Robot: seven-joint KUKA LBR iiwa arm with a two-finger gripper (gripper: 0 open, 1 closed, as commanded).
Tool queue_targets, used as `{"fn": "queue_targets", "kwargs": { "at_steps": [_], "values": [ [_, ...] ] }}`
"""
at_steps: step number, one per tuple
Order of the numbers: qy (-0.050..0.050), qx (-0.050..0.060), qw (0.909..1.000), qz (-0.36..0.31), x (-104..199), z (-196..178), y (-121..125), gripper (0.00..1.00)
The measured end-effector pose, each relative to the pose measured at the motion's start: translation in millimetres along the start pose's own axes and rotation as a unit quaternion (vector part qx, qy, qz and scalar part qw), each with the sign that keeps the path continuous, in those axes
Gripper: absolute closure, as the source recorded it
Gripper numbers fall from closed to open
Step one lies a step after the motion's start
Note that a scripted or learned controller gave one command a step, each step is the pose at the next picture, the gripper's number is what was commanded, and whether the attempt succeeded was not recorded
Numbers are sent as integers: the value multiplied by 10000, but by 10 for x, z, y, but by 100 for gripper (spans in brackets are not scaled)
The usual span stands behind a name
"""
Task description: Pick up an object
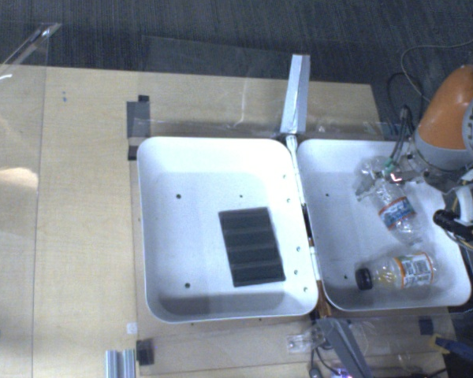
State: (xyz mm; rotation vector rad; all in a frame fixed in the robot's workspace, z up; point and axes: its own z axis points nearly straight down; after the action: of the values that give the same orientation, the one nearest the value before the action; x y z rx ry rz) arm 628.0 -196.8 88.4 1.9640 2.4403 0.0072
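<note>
In the right bin (pixel 331 211), a clear plastic bottle (pixel 396 213) with a blue label lies tilted near the far right part of the floor, its crumpled upper end pointing toward the far left. The end effector (pixel 394 172) hangs right over that upper end, at the far right of the bin; from where I stand I cannot tell how it is set or whether it has hold of anything, since the metal parts and the clear plastic blur together there. Nearer to me in the same bin, a second bottle (pixel 398 272) lies on its side close to the near wall, with a dark cap pointing left, a pale yellowish body and a white label. The two bottles lie apart from each other.

The arm (pixel 449 124) comes in from the right, its orange band rounded and bright above the grey wrist, with dark cables trailing beside it.

The left bin (pixel 158 211) sits just beside the right one, their rims touching along the middle. On its floor, toward the near right, lies a flat black ribbed rectangle (pixel 252 246), slightly turned.

Both bins rest on the pale wooden desk (pixel 79 211). A grey metal bar (pixel 296 93) stands at the far side where the bins meet.
</note>
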Motion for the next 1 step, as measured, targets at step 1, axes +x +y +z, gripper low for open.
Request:
{"fn": "queue_targets", "kwargs": {
  "at_steps": [1],
  "values": [
    [0, 0, 10000, 0, 0, 0, 0, 0]
  ]
}}
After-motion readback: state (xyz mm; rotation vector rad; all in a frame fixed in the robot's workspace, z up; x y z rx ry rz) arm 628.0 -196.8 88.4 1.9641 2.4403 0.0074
